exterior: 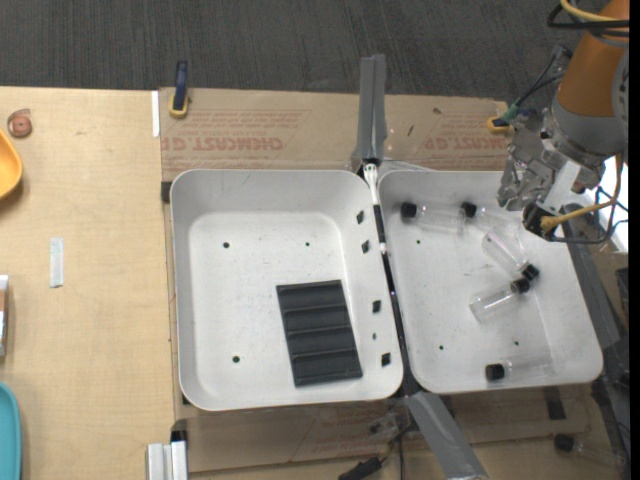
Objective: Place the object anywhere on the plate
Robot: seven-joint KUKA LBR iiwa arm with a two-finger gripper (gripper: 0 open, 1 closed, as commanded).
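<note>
A black ribbed rectangular plate (pixel 318 332) lies flat in the left bin (pixel 200 268), toward its front right. Several clear plastic vials with black caps lie scattered in the right bin (pixel 440 358). One vial (pixel 437 214) rests near the back wall. Two more (pixel 503 250) (pixel 492 304) meet cap to cap at the middle right. Another vial (pixel 520 368) lies along the front wall. My gripper (pixel 522 190) hangs over the right bin's back right corner, just above and right of the vials, well away from the plate.
Both bins sit on a cardboard sheet (pixel 260 133) on a wooden bench. A grey bar (pixel 372 108) runs between the bins at the back. A blue clamp (pixel 180 86) sits at the cardboard's back left. Cables (pixel 570 223) trail beside the gripper.
</note>
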